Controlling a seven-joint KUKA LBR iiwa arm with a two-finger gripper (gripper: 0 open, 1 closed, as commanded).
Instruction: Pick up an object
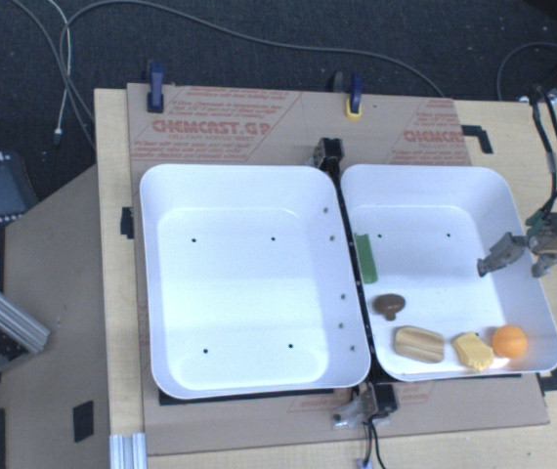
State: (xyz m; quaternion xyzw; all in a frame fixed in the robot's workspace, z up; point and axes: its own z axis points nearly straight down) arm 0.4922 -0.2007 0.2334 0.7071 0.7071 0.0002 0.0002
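**Gripper over rt bin, nothing in it**

Standing by the bench: two white bins side by side on a board. Left bin [249, 277] sits w/ bare floor showing, just small dark dots. Right bin [435, 218] carries all the items, bunched along its near edge.

Gripper [493, 260] comes in from 3 o'clock, hanging at the rt bin's 3 o'clock side, above the floor. Can't tell if fingers are apart or together — too small & grey against the white. Nothing seen between them.

Items, rel. to rt bin centre:
- green strip [364, 258] at 9 o'clock, lying along the wall next to the left bin.
- brown mushroom-shaped piece [389, 306] at approx 7 o'clock, near the strip's lower end but apart from it.
- tan bread-like block [419, 344] at 6 o'clock, just below the brown piece.
- yellow chunk [472, 351] at 5 o'clock, just beside the tan block.
- orange ball [509, 341] at 4–5 o'clock, touching or nearly touching the yellow chunk, by the bin's corner.

All items well apart from the gripper; orange ball is closest, at its 6 o'clock.

Two blue clamps [155, 86] at 12 o'clock edge of board.
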